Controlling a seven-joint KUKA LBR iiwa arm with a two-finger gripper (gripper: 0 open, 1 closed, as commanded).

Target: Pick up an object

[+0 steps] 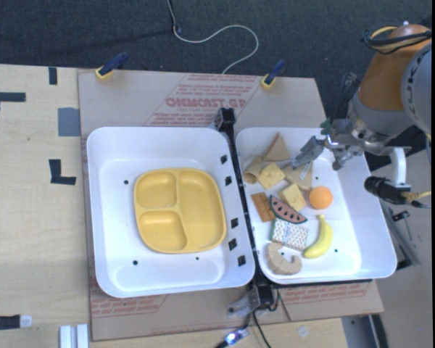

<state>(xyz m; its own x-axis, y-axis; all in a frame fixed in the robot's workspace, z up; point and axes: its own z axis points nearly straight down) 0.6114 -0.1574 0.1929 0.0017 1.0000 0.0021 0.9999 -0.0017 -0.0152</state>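
Gripper [309, 153]: upper right of frame, fingers spread, holding nothing, poised over cheese wedges [283, 174].
Yellow plate [180, 210]: left bin, awaiting items.

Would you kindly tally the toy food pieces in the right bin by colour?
Yellow curved plastic banana: 1
Orange round ball: 1
Red watermelon slice: 1
Pale yellow cheese-like wedges: 2
Tan or brown pieces, partly overlapping, roughly: 5
Patterned square: 1
Total: about 11

Robotics lab: clamped cardboard [203, 104], white bins [105, 194], taped bench [29, 194].
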